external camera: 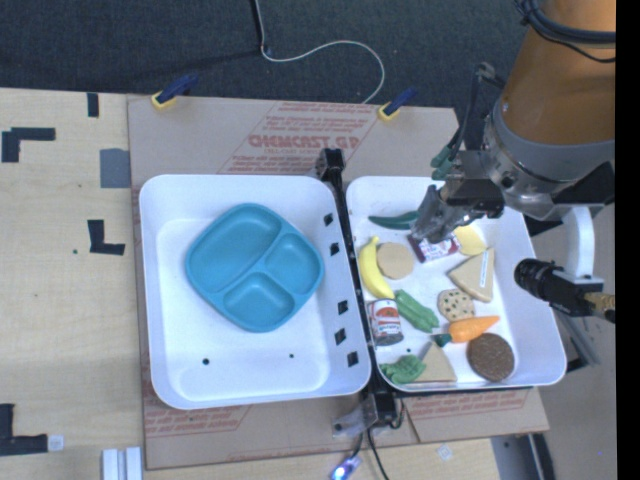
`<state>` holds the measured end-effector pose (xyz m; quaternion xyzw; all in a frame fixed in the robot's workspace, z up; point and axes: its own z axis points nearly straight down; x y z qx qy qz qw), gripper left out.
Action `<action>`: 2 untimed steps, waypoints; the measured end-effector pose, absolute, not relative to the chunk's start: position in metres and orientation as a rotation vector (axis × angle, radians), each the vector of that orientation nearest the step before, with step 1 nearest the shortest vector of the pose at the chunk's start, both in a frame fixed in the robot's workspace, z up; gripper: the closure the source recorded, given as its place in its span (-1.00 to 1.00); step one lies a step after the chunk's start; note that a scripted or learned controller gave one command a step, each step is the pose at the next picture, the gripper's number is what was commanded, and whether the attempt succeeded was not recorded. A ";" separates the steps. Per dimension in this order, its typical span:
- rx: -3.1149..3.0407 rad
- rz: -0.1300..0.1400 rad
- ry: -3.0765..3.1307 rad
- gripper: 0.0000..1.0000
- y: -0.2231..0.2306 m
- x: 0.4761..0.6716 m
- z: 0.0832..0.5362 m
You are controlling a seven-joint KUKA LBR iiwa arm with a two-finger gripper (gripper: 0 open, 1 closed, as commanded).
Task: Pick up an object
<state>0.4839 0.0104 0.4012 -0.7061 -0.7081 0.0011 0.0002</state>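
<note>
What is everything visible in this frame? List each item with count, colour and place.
Bins: 2, white, side by side on the bench.
Divided plate: 1, blue, in the left bin.
Banana: 1, yellow, right bin, left side.
Chilli pepper: 1, dark green, right bin, top.
Round cracker: 1, tan, beside the banana.
Can: 1, red and white, below the banana.
Carrot: 1, orange, right bin.
Round cookie: 1, brown, lower right corner.
Clamps: 2, yellow and blue, bench's far edge.
Cable: 1, white, behind the bench.
Arm: 1, grey and orange, from the right.
Gripper: 1, dark, over the right bin.
</note>
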 end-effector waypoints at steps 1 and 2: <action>-2.211 0.005 -2.228 1.00 0.082 0.483 0.377; -2.225 0.006 -2.216 1.00 0.026 0.483 0.360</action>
